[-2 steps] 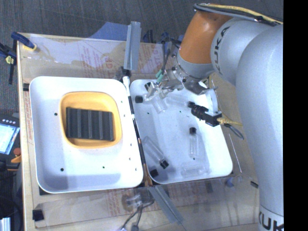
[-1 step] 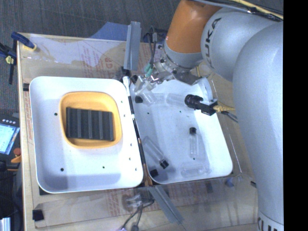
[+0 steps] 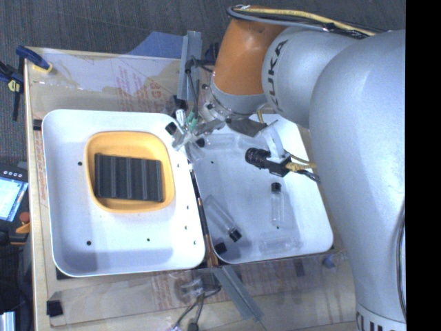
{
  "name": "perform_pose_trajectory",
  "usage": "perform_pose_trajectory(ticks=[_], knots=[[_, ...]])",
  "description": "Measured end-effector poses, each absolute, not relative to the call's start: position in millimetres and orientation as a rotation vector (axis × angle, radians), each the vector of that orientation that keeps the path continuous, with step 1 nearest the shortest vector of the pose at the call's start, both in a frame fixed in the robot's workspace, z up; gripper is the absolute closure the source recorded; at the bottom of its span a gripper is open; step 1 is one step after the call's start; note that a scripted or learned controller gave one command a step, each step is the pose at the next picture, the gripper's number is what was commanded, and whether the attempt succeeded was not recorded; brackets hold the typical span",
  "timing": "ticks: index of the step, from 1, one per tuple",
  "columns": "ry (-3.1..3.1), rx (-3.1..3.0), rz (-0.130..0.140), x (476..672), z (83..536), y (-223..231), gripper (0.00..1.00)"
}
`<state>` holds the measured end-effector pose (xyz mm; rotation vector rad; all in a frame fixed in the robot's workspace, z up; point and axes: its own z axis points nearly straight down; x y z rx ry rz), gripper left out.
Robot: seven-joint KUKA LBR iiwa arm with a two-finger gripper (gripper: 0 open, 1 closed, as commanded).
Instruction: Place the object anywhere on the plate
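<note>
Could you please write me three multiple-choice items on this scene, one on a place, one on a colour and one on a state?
1. Where does the plate lie?
A. in the left bin
B. in the right bin
C. on the bare bench

2. What colour is the plate's rim?
A. blue
B. yellow-orange
C. green

3. How do the clear tubes in the right bin rest?
A. standing upright
B. stacked on the plate
C. lying flat on the bin floor

Answers:
1. A, as the plate sits within the left bin's white floor.
2. B, as a yellow-orange border rings its dark ribbed centre.
3. C, as a clear tube and another lie lengthwise on the floor, apart from each other.
</note>
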<state>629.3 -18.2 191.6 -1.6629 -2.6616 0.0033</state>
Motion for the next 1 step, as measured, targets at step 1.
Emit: perform_pose_trajectory(ticks=[1], knots=[[-2.662, -1.664, 0.003, 629.4, 191.9, -18.8, 0.0]])
